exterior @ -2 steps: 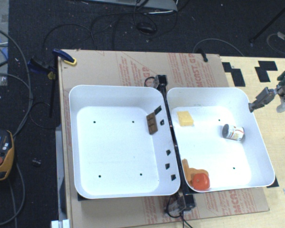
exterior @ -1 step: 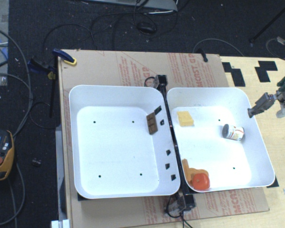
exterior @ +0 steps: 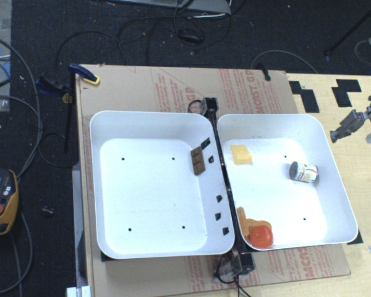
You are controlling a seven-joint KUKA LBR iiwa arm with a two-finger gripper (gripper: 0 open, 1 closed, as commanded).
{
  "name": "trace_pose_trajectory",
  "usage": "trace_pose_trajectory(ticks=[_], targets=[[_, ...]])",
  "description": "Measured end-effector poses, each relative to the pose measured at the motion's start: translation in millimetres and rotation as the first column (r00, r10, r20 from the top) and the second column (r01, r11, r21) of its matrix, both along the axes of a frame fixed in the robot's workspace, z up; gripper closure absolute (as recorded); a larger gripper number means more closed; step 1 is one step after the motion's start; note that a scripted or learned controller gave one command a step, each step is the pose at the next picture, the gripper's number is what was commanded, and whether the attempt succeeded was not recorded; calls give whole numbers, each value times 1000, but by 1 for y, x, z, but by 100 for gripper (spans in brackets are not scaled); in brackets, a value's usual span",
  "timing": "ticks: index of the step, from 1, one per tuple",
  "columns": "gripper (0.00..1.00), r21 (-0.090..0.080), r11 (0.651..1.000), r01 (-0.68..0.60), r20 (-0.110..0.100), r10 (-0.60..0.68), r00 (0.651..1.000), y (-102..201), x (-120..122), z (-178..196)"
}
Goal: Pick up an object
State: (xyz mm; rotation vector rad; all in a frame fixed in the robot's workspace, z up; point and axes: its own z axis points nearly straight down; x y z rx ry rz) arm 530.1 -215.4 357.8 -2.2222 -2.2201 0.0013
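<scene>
Hovering gripper (exterior: pixel 351 126) far right, outside right bin (exterior: pixel 334 142), grip state unreadable; risks: small can (exterior: pixel 303 172) rolling; tomato (exterior: pixel 261 235) cornered near wall.

Bright, even overhead light; white bins (exterior: pixel 154 125) nearly glare; soft shadows; slightly grainy.

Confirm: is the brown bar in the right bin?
No, the brown bar lies in the left bin, against its right wall near the divider.
</scene>
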Motion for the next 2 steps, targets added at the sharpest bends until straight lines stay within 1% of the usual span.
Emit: trace_pose_trajectory(ticks=[1,2], targets=[[0,0,1000,-1,1,1,1000,6,-19,-1],[0,0,1000,-1,1,1,1000,19,-38,0]])
